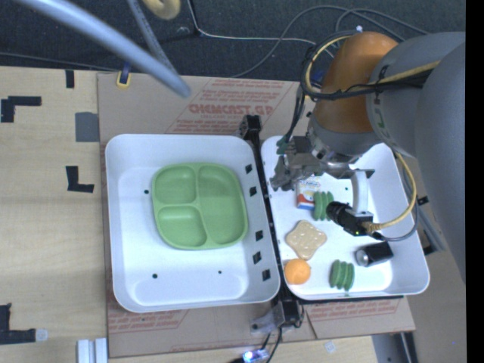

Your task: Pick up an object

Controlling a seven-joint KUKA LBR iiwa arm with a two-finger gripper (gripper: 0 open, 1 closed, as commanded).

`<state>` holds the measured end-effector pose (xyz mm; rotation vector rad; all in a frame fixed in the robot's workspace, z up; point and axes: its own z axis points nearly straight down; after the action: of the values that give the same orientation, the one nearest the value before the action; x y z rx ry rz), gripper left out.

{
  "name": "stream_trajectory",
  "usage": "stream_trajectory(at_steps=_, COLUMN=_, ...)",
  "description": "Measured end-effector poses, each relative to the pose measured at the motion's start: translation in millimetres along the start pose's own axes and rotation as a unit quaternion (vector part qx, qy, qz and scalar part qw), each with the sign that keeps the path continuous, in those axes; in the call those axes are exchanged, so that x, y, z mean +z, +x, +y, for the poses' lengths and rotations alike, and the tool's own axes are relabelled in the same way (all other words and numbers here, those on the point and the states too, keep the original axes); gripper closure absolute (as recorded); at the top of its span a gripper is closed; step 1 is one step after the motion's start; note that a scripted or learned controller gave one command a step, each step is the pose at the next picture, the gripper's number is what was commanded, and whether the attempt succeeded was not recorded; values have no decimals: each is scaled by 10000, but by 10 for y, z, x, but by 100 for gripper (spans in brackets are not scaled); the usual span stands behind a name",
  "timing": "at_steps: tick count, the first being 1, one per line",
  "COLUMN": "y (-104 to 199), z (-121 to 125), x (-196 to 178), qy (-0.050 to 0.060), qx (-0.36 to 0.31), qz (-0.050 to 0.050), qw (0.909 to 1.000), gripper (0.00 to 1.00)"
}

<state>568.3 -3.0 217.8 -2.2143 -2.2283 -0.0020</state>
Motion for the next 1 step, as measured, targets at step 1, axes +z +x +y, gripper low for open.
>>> stream_trajectory(at_steps=1, y=489, z=174, x=97, qy=11, qx=4, qz=-10, qw=10000, gripper=100)
